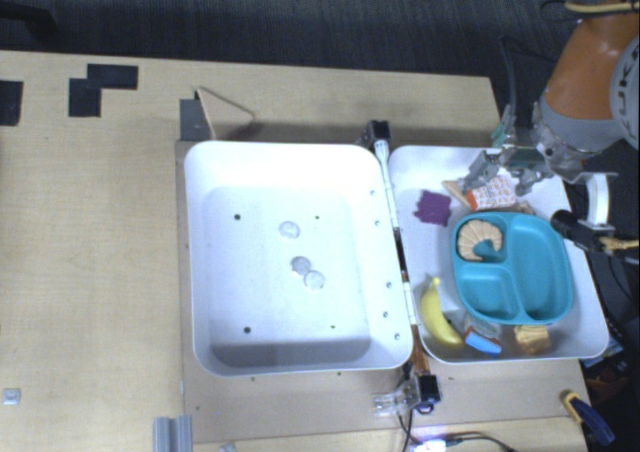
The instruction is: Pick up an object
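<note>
We are seeing the gripper hovering at the right bin's far edge, just above an orange-and-white packet. Finger state: we cannot tell. A blue tray is lying mid-bin, a banana near the front-left corner.

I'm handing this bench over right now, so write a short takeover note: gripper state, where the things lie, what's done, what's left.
Gripper: over the back of the right bin, above an orange-and-white packet; whether it is open or shut cannot be told, and no grasp is visible.
Things: all in the right bin: purple piece, blue divided tray, banana, small items at the front edge.
Done: arm is positioned over the bin.
Left: grasp and lift one object.
</note>
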`<state>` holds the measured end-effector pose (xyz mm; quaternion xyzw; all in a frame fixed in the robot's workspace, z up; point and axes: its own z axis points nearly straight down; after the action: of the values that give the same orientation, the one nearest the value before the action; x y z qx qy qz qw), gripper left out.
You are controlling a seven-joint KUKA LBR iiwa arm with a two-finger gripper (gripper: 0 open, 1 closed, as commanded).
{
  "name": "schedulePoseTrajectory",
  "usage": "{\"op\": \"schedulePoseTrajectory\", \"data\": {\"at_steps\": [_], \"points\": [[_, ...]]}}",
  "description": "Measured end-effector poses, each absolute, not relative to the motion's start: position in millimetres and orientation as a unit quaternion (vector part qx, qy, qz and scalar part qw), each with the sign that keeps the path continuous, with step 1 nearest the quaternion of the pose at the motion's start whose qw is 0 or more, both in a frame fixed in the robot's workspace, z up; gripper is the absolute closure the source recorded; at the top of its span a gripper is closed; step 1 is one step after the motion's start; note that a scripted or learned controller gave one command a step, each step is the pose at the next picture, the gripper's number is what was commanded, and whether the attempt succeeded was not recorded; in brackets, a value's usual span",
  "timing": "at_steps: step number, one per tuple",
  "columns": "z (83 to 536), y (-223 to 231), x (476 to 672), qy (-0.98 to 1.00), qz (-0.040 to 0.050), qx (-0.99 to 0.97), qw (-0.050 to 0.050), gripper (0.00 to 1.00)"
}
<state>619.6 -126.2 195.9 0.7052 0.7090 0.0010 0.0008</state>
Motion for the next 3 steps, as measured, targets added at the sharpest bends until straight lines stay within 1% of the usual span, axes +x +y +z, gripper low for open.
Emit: {"op": "schedulePoseTrajectory", "data": {"at_steps": [1,2,3], "points": [[105,-103,654.5,0.709,0.0058,0.705,0.009,0.0],[117,-103,655.5,0.71,0.0065,0.704,0.01,1.0],[117,-102,655.5,0.71,0.0067,0.704,0.01,0.0]]}}
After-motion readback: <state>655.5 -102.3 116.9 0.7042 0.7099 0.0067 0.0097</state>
